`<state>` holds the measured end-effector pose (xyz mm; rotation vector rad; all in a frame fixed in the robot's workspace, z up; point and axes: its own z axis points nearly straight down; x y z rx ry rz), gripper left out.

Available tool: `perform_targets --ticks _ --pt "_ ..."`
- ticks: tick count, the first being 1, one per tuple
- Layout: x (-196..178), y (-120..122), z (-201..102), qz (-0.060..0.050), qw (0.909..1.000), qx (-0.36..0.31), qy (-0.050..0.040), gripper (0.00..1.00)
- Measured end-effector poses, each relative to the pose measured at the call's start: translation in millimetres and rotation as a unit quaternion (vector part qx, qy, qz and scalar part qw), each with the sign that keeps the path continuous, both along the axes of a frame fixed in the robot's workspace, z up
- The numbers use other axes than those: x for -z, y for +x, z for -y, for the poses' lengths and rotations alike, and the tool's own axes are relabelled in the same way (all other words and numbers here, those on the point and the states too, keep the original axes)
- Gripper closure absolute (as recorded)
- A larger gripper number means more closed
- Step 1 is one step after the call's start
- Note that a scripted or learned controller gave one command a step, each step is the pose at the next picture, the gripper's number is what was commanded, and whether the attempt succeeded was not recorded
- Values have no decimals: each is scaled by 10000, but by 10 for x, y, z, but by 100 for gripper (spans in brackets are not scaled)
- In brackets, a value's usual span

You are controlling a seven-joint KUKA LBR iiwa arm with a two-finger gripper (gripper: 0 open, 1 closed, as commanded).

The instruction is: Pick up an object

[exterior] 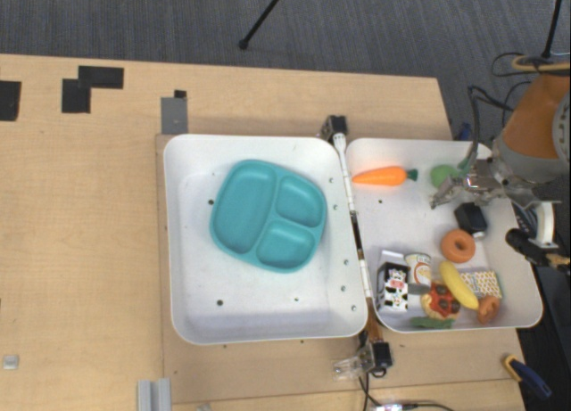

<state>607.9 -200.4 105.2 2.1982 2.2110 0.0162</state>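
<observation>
Camera view shows the end effector [470, 188], whether spread or closed I cannot tell, low over the right bin [393, 209] above a black object [471, 217], nothing lifted yet, with the orange ring [459, 246] crowding below and open floor toward the carrot [382, 176].

Light wooden bench [80, 249], spanning from the left edge to just past the two bins. Two shallow white bins set side by side toward the bench's right end: left bin [192, 311], right bin [526, 311], touching along their shared edge. Black patches [89, 86] near the far left corner. Small grey bracket [174, 113] just beyond the left bin's far corner.
</observation>
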Motion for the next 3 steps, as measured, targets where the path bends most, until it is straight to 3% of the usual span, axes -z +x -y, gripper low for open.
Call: perform_targets --ticks 1,2,3 --pt "199 495 -556 -110 9999 -8 53 0" --pt "67 514 -549 -82 10000 -28 38 100" --pt "-821 104 -907 -97 9999 -10 46 100"
